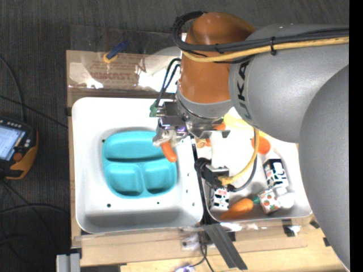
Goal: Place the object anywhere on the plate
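A turquoise three-compartment plate (127, 169) lies in the left white bin (91, 208). My gripper (168, 139) hangs over the plate's upper right corner, below the orange wrist band. A small orange, carrot-like object (169, 151) sits between its fingers, just above the plate's right rim. The arm's bulk hides most of the right bin.
The right bin (295, 211) holds an orange carrot toy (238, 207), a black-and-white cow-patterned piece (220, 197), a small carton (275, 173) and a red-and-green item (270, 202). A clear plastic sheet (108, 69) lies behind the bins. A handheld pendant (14, 146) lies on the floor at the left.
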{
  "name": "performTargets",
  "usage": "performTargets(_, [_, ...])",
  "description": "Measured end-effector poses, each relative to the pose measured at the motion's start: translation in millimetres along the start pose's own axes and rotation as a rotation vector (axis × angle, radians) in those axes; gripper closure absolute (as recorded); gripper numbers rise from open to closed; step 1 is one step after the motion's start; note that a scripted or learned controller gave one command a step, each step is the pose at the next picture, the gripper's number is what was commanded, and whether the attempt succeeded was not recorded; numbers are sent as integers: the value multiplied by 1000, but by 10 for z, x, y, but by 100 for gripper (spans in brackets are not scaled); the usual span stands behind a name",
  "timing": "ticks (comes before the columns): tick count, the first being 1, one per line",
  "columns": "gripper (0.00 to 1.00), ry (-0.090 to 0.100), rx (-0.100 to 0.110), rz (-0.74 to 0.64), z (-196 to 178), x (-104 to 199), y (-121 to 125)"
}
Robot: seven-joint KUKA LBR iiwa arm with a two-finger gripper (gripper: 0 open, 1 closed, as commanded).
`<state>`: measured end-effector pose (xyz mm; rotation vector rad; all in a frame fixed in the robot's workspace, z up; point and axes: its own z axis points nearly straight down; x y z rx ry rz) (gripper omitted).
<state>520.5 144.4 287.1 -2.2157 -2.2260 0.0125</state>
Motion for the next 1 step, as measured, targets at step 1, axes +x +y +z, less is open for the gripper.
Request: performTargets(1, [0, -1, 0, 1, 0, -4, 1])
